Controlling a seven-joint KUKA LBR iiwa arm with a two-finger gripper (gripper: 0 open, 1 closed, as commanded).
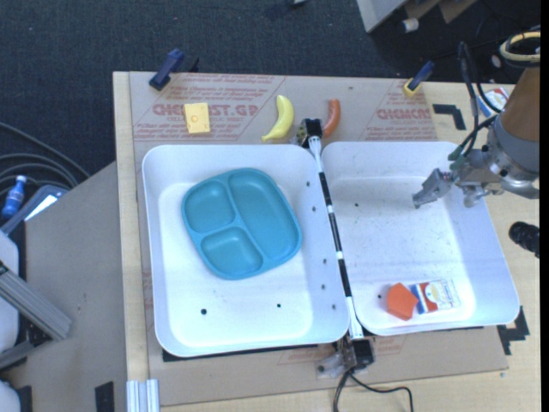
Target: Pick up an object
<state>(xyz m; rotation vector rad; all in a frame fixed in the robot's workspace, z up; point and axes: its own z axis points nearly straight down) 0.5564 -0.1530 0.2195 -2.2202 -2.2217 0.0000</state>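
Observation:
In the right bin (pixel 480 239), near its front edge, lies a small orange block (pixel 400 301). A flat white packet with red and blue print (pixel 436 295) rests right beside it. My gripper (pixel 444 199) hangs over the back part of this bin, well behind both items. It is open, its two fingers spread apart with nothing between them. The grey arm enters from the right edge. A blue divided plate (pixel 241 222) lies in the left bin (pixel 171 299).
Behind the bins, on the brown board, lie a yellow banana (pixel 280 118), an orange-red sausage-shaped toy (pixel 331 117) and a yellow square tag (pixel 196 118). Blue clamps (pixel 166 69) grip the board's back edge. Cables hang at the right.

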